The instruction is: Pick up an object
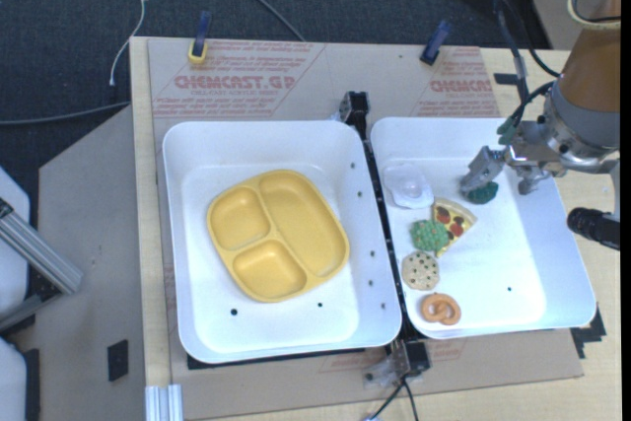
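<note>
Broccoli (430, 235) touching pizza slice (455, 217); cookie (421, 269), pretzel (441, 310) near.

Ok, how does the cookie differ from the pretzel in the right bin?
The cookie is a pale tan disc with dark specks; the pretzel is orange-brown, twisted into loops with gaps. The cookie lies just below the green broccoli piece, while the pretzel lies nearest the bin's front edge. Both are small toy foods lying flat, well away from the claw.
</note>
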`<state>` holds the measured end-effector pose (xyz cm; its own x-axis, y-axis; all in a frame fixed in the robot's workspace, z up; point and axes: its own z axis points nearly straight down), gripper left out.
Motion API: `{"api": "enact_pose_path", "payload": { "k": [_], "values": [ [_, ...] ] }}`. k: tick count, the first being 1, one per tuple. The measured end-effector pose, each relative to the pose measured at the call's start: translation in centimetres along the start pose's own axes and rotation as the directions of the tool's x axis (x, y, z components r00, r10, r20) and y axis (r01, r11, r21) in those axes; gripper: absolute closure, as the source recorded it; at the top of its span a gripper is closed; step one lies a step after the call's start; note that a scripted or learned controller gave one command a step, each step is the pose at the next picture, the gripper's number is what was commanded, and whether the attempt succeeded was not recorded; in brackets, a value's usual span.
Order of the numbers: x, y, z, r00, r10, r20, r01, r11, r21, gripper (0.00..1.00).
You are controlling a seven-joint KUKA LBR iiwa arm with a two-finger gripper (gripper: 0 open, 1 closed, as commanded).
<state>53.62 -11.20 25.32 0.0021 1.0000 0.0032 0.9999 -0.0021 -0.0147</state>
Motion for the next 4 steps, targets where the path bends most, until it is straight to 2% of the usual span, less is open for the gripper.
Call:
{"api": "enact_pose_path", "payload": {
  "k": [1, 3, 4],
  "values": [
    [0.0, 0.2, -0.6, 1.000, -0.003, 0.002, 0.003, 1.000, -0.013, 0.00],
    [-0.7, 0.4, 11.6, 1.000, -0.001, 0.001, 0.001, 1.000, -0.007, 0.00],
    [-0.5, 0.8, 16.2, 1.000, -0.004, -0.005, 0.003, 1.000, -0.019, 0.00]
  ]
}}
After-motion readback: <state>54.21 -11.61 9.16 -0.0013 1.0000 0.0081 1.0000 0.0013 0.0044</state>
